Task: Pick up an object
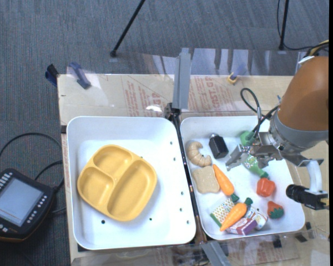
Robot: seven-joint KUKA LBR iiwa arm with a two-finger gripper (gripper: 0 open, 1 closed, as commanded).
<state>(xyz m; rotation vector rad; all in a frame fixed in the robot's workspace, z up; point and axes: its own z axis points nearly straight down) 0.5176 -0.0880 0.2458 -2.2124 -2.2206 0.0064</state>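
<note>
My gripper (248,158) hangs over the middle of the right bin (297,218), at the end of the grey arm (305,101) with its orange band. Directly under it lies a green toy (256,164), partly hidden by the gripper. A black block (217,146) and a croissant (198,153) lie to its left. A slice of toast (205,180) and a carrot (223,180) lie below and to the left. A red pepper (265,187) sits just below the gripper.
The left bin (83,127) bears a yellow divided plate (117,182). At the right bin's front lie a second carrot (233,216), a checked packet (222,209), a purple-and-white wrapper (247,224) and a small red fruit (275,210). A teach pendant (18,204) lies left of the bench.
</note>
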